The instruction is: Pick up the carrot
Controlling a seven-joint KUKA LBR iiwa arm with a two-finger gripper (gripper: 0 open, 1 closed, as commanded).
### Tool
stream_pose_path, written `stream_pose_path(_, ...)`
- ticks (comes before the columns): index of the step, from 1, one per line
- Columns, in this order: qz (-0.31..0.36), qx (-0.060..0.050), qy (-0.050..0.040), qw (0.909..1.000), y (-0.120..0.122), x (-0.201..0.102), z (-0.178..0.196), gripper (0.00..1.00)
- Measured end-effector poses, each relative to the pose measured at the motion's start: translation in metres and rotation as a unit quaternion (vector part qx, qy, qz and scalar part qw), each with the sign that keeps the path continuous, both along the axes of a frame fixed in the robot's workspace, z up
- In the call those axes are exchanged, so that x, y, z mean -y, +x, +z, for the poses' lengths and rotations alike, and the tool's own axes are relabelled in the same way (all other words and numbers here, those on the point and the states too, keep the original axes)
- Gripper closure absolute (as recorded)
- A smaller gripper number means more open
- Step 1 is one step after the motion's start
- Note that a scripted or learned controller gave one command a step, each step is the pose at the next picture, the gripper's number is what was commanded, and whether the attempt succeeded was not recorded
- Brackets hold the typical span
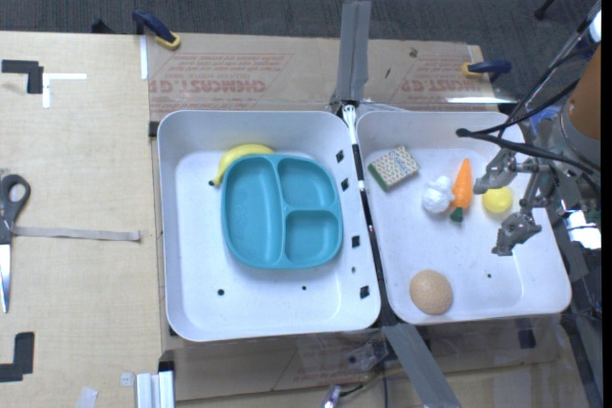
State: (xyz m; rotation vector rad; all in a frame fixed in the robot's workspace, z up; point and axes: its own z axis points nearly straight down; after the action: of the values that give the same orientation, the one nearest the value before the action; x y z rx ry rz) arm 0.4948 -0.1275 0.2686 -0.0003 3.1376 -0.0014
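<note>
orange carrot (463, 183): in the right bin (535, 301), toward its far edge, between a white ball (437, 197) and a yellow ball (496, 201)
long axis: runs far-to-near, green end nearest
gripper (506, 203): just right of the carrot, fingers spread, nothing between them

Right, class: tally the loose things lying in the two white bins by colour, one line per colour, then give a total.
Yellow: 2, the banana and the small yellow piece
Blue: 1, the divided plate
Orange: 1, the carrot
White: 1, the small white thing
Tan: 1, the egg-like ball
Green-checked: 1, the sponge
Total: 7
</note>
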Motion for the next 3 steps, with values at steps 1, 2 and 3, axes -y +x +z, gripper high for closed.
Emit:
stream_pose_path(1,-0.118,-0.001,0.0005,0.9930,0.035,0.035,-0.165,0.00)
stream_pose_path(2,-0.127,0.001,0.0003,0.9919,0.104,0.068,-0.175,0.00)
stream_pose_path(3,-0.058,0.002,-0.0004,0.9983,0.151,0.045,-0.173,0.00)
